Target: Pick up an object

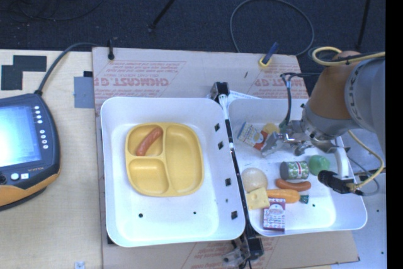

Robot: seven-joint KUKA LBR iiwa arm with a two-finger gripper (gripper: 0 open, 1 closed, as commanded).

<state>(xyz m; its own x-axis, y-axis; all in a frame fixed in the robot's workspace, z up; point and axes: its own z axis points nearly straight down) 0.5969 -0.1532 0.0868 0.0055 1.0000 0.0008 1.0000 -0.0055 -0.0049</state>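
Note:
The right bin (345,218) holds several small items. A white snack packet (248,133) lies at its upper left, with a small yellow piece (271,129) beside it. My gripper (277,142) is low in the bin, just right of the packet and above a green can (295,169). Nothing shows as held. Around the can lie a green lump (320,164), a red sausage (293,185), an orange carrot (283,196), a pale round ball (254,177), a cheese wedge (257,199) and a red-and-white box (274,218).
The left bin (164,223) holds a yellow divided plate (182,160) with a sausage (149,140) in its upper left compartment. A control pendant (25,148) lies on the bench at the far left. Cables hang around the arm at the right.

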